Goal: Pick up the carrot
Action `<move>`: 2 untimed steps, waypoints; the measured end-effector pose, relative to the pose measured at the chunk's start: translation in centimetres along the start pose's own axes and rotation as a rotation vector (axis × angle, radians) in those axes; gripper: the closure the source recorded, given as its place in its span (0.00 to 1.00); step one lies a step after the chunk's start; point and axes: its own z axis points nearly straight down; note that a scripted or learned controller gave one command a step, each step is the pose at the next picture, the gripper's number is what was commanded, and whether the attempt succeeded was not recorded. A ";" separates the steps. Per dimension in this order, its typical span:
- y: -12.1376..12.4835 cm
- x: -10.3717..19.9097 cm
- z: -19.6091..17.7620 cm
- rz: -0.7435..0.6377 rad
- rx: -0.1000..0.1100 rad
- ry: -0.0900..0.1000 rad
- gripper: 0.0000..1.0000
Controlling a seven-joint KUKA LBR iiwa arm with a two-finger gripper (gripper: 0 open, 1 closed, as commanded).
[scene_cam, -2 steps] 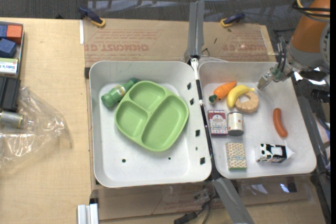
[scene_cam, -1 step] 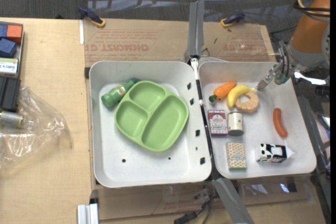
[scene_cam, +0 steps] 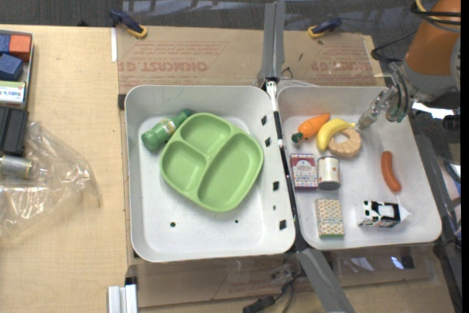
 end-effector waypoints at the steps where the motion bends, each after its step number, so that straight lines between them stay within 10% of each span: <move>1: -0.3 0.4 0.0 -0.189 -0.001 0.001 1.00; 2: 2.6 4.1 -3.2 -0.320 -0.002 -0.001 1.00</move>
